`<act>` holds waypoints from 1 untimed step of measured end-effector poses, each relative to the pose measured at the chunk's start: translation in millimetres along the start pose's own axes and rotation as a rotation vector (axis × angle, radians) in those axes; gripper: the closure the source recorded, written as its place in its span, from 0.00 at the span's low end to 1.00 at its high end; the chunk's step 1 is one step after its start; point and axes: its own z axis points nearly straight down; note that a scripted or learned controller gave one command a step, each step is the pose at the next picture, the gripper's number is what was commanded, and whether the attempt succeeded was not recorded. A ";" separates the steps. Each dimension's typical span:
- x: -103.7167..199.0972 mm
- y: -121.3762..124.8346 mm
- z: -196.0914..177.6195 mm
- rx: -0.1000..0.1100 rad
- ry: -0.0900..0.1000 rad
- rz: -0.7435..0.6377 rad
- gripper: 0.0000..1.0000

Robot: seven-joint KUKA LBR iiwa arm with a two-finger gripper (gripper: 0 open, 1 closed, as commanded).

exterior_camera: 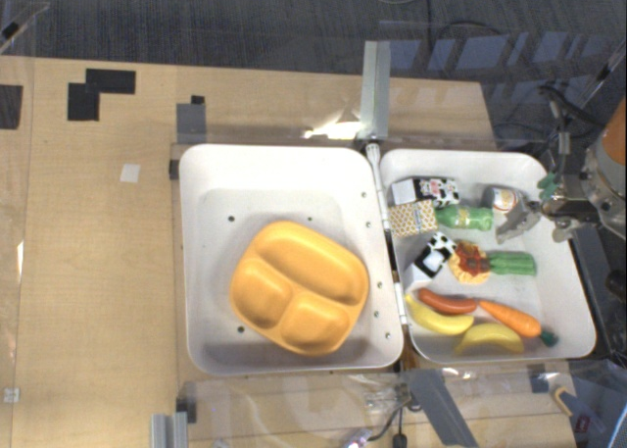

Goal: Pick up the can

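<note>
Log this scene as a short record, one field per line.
left bin: holds yellow divided tray
right bin: holds can, toy food, small cartons
can: back of right bin, beside green bottle
front of right bin: bananas, carrot
gripper: over right bin, just right of can, nothing seen held

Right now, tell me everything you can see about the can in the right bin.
The can is small and metallic silver, with a reddish patch on the end facing the camera. It appears to lie tipped on its side near the back of the right bin, just right of the green bottle and close to it. The pincer sits just to its right; contact is unclear.
</note>
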 end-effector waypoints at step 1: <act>149.0 46.5 20.7 0.003 0.001 0.384 0.00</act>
